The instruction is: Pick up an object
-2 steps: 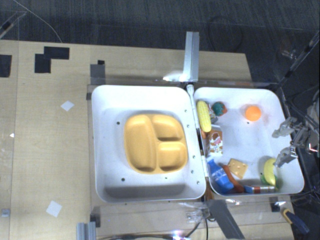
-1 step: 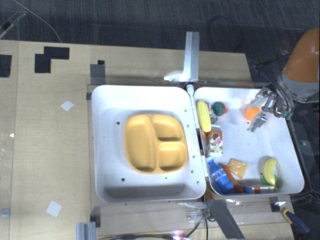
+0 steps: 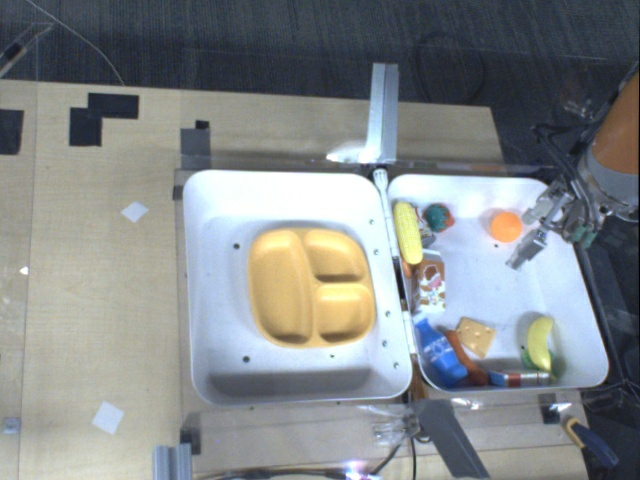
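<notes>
Wooden tabletop (image 3: 90, 298), two white bins. Right bin (image 3: 575, 278) holds the orange ball (image 3: 506, 226), corn (image 3: 406, 232), banana (image 3: 539, 342). Pincer (image 3: 540, 236) hovers just right of the ball, fingers spread, gripping nothing. Pick-up not yet made; descent, closing and lift all remain.

The grey arm (image 3: 615, 158) reaches in from the right edge, its orange band showing far right above the wrist. The gripper (image 3: 535, 233) slants down and leftward, with nothing visible between its metal fingers (image 3: 524, 251).
</notes>
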Motion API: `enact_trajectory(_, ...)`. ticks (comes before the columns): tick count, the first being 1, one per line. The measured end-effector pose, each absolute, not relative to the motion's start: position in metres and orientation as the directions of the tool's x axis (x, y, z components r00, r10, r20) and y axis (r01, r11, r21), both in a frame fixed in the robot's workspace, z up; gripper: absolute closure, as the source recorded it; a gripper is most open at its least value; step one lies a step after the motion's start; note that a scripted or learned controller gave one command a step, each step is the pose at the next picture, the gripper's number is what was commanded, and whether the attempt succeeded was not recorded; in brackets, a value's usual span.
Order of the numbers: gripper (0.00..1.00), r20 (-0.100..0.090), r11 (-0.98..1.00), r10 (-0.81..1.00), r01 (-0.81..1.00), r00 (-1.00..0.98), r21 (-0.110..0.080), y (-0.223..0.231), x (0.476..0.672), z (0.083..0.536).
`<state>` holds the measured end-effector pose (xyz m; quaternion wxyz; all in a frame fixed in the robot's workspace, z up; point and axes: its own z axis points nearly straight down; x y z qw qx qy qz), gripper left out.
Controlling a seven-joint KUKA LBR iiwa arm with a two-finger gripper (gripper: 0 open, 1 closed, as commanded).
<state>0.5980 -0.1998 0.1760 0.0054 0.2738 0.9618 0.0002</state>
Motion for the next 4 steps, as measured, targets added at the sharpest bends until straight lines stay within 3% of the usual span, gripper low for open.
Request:
enact_trajectory(1,0.00,-0.004,0.528,0.849,0.849,-0.528,0.004,-0.204,0.612,0.132)
enact_trajectory(2,0.00,-0.001,0.002,1.000,1.000,-0.002,0.008,-0.151,0.646,0.087)
enact_trajectory(3,0.00,-0.005,0.321,0.947,0.947,-0.321,0.005,-0.144,0.668,0.088)
enact_trajectory(4,1.00,-0.011,0.329,0.944,0.944,-0.329,0.017,-0.141,0.672,0.103)
